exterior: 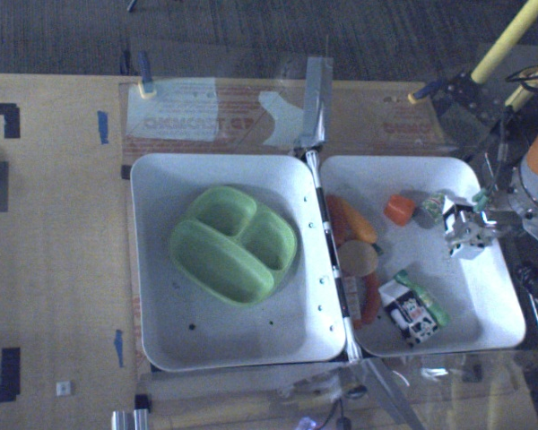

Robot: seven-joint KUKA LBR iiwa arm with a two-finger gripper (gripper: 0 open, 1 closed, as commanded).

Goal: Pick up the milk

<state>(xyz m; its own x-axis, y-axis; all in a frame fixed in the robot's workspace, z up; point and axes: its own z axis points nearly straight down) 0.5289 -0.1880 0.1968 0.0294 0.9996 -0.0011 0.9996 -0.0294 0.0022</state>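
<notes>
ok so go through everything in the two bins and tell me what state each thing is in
Milk carton: lying on its side near the front of the right bin, not gripped.
Gripper: over the right bin, beyond the milk carton, nothing visibly held.
Green tray: flat in the left bin, compartments bare.
Orange cup: in the right bin.
Carrot: lying along the divider.

A green divided plate (235, 244) lies in the left white bin (152, 330), tilted a little askew. In the right bin (493, 321), a carrot (351, 219) and a sausage (369, 297) lie along the left wall, a brown round piece (358, 258) between them. An orange cup (399, 209) sits near the far wall. Blue tape strips (102, 126) mark the worktop (54, 267).
</notes>
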